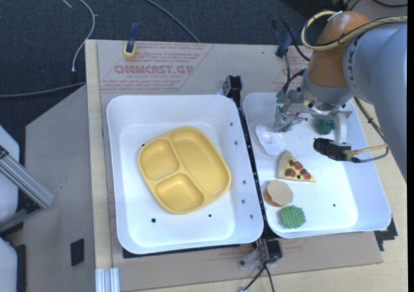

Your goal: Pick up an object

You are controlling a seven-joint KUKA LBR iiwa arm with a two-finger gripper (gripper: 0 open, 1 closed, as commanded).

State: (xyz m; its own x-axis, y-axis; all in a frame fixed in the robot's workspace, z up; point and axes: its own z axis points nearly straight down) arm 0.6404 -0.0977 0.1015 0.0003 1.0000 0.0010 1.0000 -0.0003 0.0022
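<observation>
The right bin (362, 216) holds a pizza slice (295, 169), a round tan bun (279, 193), a green broccoli piece (292, 217) and a whitish translucent object (268, 139). A small teal object (323, 125) lies near the bin's far side, partly hidden by the arm. My gripper (284, 119) hangs over the far left part of this bin, just above and to the right of the whitish object. The wrist and orange band (336, 44) cover what is right under them.
The left bin (123, 155) contains a yellow divided plate (184, 169). A black cable piece (331, 148) trails from the arm across the right bin. Clamps sit between the bins at the far edge (231, 85) and the near edge (265, 250).
</observation>
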